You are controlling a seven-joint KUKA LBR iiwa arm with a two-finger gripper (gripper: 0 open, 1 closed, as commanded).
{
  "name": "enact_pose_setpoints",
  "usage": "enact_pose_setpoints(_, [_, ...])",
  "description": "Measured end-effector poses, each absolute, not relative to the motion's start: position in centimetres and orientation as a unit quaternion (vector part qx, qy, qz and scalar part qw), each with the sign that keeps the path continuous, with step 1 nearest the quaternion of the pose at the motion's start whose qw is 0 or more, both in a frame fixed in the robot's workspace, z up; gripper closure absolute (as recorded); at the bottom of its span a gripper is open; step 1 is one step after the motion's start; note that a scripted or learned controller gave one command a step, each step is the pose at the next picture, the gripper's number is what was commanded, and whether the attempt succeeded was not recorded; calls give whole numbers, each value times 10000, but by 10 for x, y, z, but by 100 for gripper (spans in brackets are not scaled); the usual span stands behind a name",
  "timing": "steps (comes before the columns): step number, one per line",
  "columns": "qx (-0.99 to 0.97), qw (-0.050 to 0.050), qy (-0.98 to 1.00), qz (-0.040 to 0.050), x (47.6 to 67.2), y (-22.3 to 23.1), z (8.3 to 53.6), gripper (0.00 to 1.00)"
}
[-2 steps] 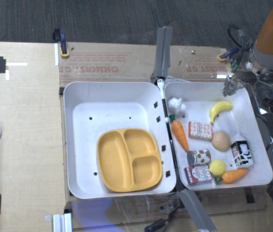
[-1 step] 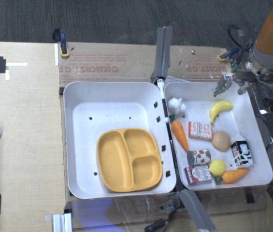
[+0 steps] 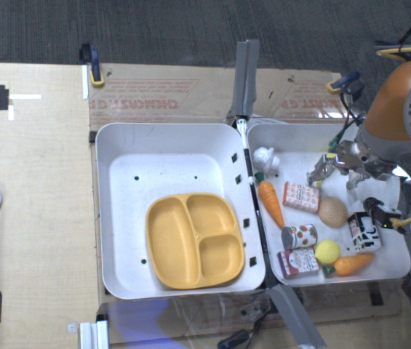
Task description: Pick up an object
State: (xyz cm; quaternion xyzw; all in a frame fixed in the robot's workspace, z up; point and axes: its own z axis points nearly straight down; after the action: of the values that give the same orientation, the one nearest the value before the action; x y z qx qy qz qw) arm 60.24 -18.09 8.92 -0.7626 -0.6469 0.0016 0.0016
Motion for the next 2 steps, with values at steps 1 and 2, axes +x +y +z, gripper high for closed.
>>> enact_pose_setpoints(1, [-7630, 33, -6464, 25, 602, -181, 96, 100])
enact_pose_setpoints(2, [-6679, 21, -7443, 10, 598, -186, 92, 100])
